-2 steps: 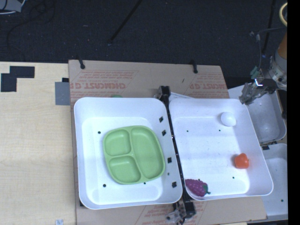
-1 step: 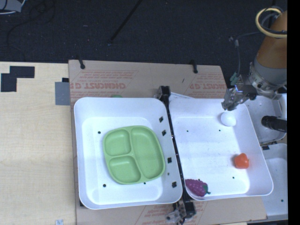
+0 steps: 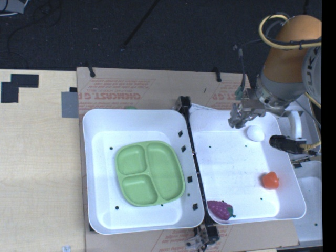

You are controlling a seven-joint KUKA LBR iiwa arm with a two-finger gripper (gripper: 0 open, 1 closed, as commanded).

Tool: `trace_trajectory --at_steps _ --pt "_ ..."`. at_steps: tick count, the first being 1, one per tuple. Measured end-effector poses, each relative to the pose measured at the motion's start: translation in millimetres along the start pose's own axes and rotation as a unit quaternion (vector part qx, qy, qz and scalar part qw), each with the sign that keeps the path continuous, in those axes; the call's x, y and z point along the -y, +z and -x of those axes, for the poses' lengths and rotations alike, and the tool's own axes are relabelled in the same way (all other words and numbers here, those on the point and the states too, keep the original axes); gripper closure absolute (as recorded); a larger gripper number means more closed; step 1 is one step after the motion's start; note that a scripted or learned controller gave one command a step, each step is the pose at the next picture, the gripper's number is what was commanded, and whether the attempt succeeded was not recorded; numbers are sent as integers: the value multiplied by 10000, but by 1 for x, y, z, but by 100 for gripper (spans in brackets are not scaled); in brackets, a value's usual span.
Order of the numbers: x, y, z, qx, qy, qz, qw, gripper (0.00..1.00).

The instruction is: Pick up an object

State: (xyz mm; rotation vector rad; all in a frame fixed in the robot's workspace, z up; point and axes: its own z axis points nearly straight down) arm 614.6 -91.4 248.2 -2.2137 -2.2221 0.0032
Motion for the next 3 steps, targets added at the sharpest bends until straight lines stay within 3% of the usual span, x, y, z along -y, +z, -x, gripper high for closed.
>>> trace_trajectory --at_steps 1,3 --pt "13 -6 -50 -2 -2 5 10000 100" --pt "40 25 -152 2 -2 -5 10000 100"
